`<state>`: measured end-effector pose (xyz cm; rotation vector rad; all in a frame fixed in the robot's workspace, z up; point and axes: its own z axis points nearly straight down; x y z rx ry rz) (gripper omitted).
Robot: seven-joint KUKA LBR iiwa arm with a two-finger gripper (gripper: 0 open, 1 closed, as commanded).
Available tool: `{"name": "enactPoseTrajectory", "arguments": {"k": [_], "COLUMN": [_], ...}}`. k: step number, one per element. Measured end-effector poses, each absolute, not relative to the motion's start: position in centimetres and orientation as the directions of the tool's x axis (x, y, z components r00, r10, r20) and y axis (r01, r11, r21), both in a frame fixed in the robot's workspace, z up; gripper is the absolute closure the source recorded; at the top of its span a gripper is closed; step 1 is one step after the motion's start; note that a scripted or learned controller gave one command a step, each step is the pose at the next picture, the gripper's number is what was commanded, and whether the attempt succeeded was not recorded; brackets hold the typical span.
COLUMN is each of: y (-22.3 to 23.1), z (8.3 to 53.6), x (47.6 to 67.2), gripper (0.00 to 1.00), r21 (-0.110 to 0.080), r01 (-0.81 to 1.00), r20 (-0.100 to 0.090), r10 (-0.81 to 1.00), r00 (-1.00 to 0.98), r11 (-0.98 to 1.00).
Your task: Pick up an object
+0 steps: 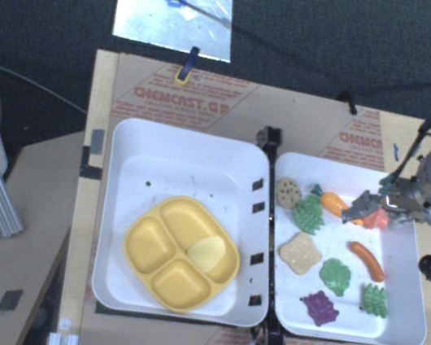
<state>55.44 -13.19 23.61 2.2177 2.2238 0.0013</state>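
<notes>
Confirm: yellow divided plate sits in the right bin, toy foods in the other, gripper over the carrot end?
Wrong bin. The camera view shows the yellow divided plate in the left bin; the toy foods lie in the right bin, with the gripper by the carrot.

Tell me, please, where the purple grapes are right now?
The purple grapes lie in the right bin, near its front edge, just below the green leaf and left of the small green tree.

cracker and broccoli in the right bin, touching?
Apart. The camera view shows a strip of white bin floor between the cracker and the broccoli above it.
</notes>
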Motion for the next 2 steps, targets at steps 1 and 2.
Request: {"name": "enactPoseTrajectory", "arguments": {"k": [1,2], "y": [-10.7,-15.9], "z": [9.1,8.6], "x": [59.8,50.0], "gripper": [0.0,0.0], "r21": [-0.006,0.003], "r01": [1.0,1.0], "r20": [0.002,0.001], "r10": [1.0,1.0], "r00": [-0.008,0.007], "r11": [0.008,-0.007]}}
